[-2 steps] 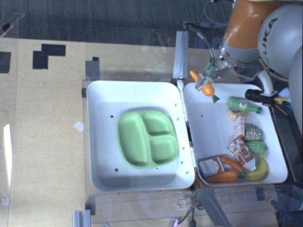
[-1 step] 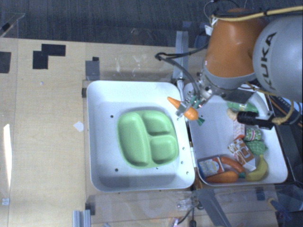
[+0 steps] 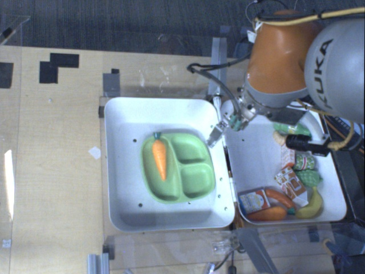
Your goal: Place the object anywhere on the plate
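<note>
An orange carrot (image 3: 160, 158) with a green top lies lengthwise in the long left compartment of the green divided plate (image 3: 194, 178). The plate rests in the left white bin (image 3: 128, 210). My gripper (image 3: 219, 129) hangs over the upper right corner of that bin, just right of the plate's top edge and apart from the carrot. Its thin fingers (image 3: 215, 135) point down and left, spread a little, with nothing between them.
The right bin (image 3: 254, 164) holds several toy foods along its right and lower sides: a juice carton (image 3: 255, 199), a sausage (image 3: 274, 211), a banana (image 3: 311, 205), small packets and green items. The arm's orange wrist (image 3: 282, 53) looms over that bin's top.
</note>
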Controlling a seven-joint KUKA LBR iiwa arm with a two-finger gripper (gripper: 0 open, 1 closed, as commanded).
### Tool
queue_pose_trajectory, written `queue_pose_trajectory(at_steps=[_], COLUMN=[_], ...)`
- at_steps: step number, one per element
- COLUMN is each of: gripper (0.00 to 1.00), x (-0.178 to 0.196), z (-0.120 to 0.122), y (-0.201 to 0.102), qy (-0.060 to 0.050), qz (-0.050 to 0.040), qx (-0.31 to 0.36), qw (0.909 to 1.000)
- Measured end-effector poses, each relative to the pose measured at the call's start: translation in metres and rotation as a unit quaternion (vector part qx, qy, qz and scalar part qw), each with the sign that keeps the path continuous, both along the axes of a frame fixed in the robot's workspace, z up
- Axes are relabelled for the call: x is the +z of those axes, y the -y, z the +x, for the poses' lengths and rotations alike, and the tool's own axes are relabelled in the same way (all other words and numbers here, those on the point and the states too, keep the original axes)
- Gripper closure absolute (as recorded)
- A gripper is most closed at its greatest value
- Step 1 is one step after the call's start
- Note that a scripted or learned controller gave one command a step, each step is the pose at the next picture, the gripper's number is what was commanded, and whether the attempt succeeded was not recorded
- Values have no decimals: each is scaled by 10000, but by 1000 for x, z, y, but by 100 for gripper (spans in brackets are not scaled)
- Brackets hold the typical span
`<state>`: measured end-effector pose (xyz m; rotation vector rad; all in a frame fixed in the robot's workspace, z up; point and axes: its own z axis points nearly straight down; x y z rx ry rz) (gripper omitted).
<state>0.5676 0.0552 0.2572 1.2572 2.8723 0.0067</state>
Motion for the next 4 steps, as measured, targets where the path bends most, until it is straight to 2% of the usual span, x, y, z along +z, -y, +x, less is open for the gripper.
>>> queue_pose_trajectory(at_steps=[1, 2, 3, 4], gripper=[0, 0, 0, 0], x=[8, -12, -12, 9], z=[-27, 54, 54, 6], y=[-33, -38, -38, -29], qy=[-13, -13, -11, -7], qz=[9, 4, 5, 7], qx=[-1760, -1576, -1574, -1387], qw=[9844, 9875, 9875, 9903])
